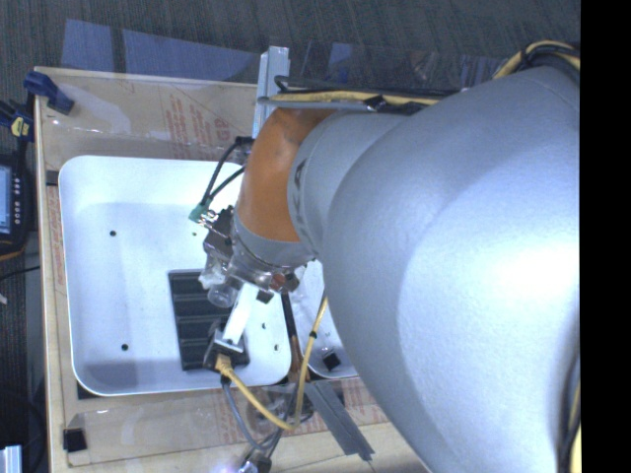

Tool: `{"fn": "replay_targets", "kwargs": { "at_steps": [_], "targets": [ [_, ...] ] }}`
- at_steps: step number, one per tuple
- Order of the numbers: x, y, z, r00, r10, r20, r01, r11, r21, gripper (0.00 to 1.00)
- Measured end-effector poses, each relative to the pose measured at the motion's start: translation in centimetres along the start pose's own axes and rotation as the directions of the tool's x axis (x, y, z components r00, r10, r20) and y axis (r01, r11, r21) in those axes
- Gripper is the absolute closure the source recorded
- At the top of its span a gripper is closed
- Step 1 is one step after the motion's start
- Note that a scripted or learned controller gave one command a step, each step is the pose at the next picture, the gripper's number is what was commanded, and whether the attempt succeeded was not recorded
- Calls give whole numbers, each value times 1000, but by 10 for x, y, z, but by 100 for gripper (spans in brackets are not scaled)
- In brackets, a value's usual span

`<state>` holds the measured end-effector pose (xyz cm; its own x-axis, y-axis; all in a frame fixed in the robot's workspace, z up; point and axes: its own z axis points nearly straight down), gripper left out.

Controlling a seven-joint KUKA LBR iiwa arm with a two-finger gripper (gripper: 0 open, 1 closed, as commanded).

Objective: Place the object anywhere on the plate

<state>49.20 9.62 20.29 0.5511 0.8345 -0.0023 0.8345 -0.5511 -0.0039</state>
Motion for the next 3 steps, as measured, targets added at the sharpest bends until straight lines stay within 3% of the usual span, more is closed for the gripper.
{"fn": "replay_targets", "kwargs": {
  "at_steps": [1,2,3],
  "targets": [
    [73,5,83,959,284,3,-284,959,2,100],
    [-63,64,12,995,103,-1,-103,995,0,100],
    [52,71,-15,979,204,0,-204,979,2,100]
  ]
}}
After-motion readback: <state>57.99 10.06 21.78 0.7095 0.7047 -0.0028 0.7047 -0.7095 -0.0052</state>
